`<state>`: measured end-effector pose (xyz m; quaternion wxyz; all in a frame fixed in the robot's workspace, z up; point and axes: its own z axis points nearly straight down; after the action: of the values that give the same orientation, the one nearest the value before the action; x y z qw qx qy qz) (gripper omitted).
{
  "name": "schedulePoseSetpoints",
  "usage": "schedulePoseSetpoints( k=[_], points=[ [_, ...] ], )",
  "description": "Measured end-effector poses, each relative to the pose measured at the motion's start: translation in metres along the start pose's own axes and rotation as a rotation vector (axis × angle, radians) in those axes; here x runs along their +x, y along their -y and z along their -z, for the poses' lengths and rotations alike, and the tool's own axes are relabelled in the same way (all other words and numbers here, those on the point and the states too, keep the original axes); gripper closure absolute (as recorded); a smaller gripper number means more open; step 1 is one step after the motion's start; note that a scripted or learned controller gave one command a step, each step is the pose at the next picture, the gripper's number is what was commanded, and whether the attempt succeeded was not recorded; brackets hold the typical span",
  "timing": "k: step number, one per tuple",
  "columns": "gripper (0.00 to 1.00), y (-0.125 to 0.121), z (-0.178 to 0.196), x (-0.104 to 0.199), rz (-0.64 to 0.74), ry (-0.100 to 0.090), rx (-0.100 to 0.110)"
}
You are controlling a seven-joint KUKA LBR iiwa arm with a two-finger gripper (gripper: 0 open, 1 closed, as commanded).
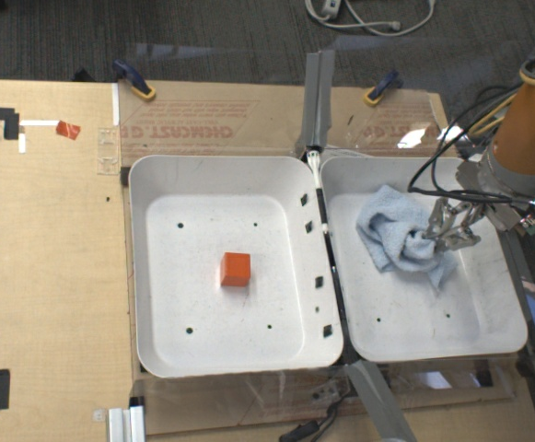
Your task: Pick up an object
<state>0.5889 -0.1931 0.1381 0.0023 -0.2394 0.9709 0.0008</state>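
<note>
- While low in the right bin (pixel 488 334), the gripper (pixel 444 235) meets the cloth (pixel 398 231); its grip cannot be told.
- Grasp step; next likely needs a straight lift.
- Left of the cloth: block (pixel 236 269).

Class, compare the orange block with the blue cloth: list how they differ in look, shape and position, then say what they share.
The orange block is a small, solid cube; the blue cloth is larger, soft and crumpled. The orange block lies in the left bin, the blue cloth in the right bin. The orange block sits alone, while the gripper is at the blue cloth's right edge. Both rest on a white bin floor.
</note>
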Motion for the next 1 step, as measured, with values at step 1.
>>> schedulePoseSetpoints(
  k=[1],
  points=[
    [1.00,0.0326,0.0300,-0.0022,0.273,0.002,0.002]
  ],
)
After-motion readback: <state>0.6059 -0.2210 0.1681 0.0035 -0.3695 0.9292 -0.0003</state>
